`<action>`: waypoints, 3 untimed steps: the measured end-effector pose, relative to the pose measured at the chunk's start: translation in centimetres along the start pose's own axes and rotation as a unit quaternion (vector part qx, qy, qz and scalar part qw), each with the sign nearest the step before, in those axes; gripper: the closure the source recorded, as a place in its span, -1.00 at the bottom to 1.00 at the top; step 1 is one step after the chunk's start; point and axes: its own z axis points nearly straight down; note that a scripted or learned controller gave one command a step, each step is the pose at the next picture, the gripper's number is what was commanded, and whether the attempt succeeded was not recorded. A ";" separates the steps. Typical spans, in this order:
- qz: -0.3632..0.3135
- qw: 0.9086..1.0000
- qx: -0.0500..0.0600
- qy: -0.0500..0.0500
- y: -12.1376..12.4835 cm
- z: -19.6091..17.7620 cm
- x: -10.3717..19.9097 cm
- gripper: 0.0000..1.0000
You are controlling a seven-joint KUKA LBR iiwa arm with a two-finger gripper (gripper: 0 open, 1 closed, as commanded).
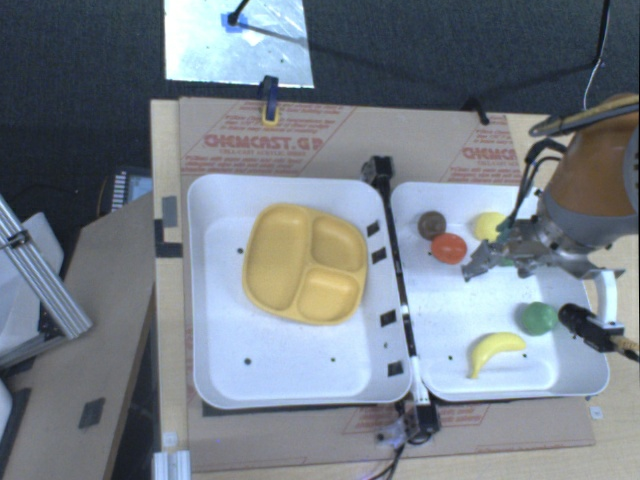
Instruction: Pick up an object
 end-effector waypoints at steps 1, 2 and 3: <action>-0.001 1.000 -0.007 -0.001 0.3 -0.7 0.0 -1.00; 0.000 1.000 -0.006 -0.001 0.8 5.2 -0.6 -1.00; 0.000 1.000 -0.005 -0.001 0.9 9.6 -0.6 -1.00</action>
